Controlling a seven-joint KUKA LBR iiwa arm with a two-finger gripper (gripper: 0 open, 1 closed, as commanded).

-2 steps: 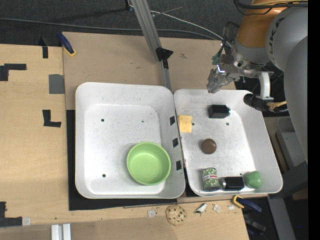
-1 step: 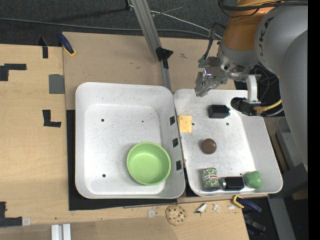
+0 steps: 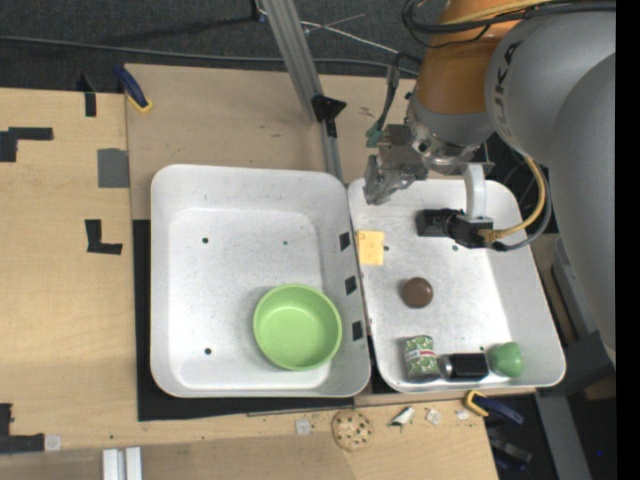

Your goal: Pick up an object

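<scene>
Cookie (image 3: 348, 429) lies on the worktop (image 3: 60, 298) at the near edge; behind it, the right bin (image 3: 520, 298) holds a green-labelled can (image 3: 419, 356), black object (image 3: 464, 367), green ball (image 3: 506, 359), brown ball (image 3: 416, 291) and yellow block (image 3: 370, 247). Green bowl (image 3: 296, 326) sits in the left bin (image 3: 200, 218); hand (image 3: 384, 180) hangs over the right bin's far-left corner, grip state cannot be told.

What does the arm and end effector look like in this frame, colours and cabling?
The arm is smooth light grey with a rounded orange band above the wrist. Yellow and black cables loop over the band and down the arm's side. The end effector is dull grey metal, with a black block and white bracket beside it.
</scene>
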